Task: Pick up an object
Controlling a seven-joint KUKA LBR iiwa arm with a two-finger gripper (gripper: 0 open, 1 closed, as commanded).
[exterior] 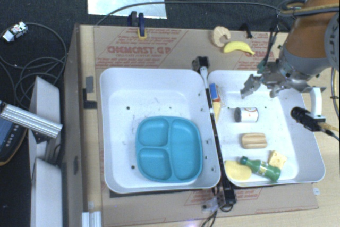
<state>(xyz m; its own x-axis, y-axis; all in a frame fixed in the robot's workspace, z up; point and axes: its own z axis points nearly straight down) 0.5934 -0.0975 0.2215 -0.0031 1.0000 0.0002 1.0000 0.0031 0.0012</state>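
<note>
- On the far left of the worktop (pixel 159 50) I see the left bin (pixel 114 130); a blue divided plate (pixel 169 148) lies flat in its near half.
- Along the seam between the bins, a slim blue, white and yellow item (pixel 214 98) lies by the left wall of the right bin (pixel 305 135).
- Inside the right bin, a small white-and-dark can (pixel 246 114) lies on its side near the middle.
- Just nearer the camera from it sits a tan, bread-like block (pixel 253 140).
- At the near edge, a yellow round piece (pixel 237 170) touches a green bottle (pixel 261 167) lying on its side, with a yellow cheese wedge (pixel 277 159) just beside the bottle's end.
- Behind the right bin, on the cardboard, a banana (pixel 238 48) rests next to a pale curled object (pixel 221 35).
- My tool (pixel 262 86) hangs over the far part of the right bin, up and right of the can; its two fingers are spread apart with nothing between them.
- The arm (pixel 311 34) comes in from the right.
</note>
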